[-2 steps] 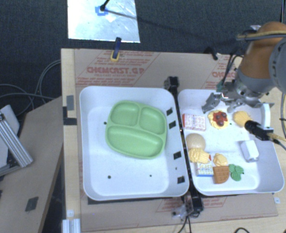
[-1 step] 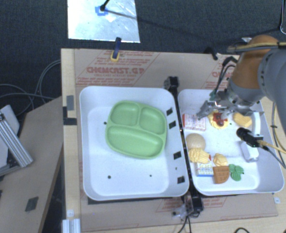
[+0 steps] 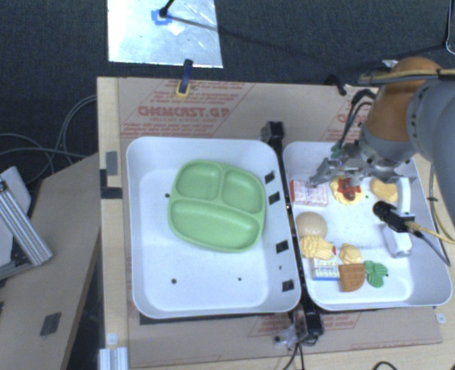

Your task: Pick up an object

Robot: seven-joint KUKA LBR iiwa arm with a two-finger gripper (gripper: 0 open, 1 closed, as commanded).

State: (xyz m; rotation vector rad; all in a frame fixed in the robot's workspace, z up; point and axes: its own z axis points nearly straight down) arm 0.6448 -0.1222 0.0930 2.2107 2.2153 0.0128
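My gripper (image 3: pixel 334 172) hangs over the far part of the right bin (image 3: pixel 428 284), at the end of the grey arm with its orange band. Just below it lies a small red and yellow toy (image 3: pixel 348 192). A pink and white packet (image 3: pixel 308 193) sits just to the gripper's left. A yellow piece (image 3: pixel 383 189) lies to its right. Nearer the front are a beige bun (image 3: pixel 311 223), a yellow bunch (image 3: pixel 316 247), a small blue and yellow box (image 3: pixel 325 268), a brown piece (image 3: pixel 352 277) and a green leafy toy (image 3: pixel 376 272).
The left bin (image 3: pixel 150 284) holds a green divided plate (image 3: pixel 216 205). A black divider (image 3: pixel 283 206) runs between the two bins. A shiny metal sheet (image 3: pixel 135 21) lies on the dark floor beyond the bench.
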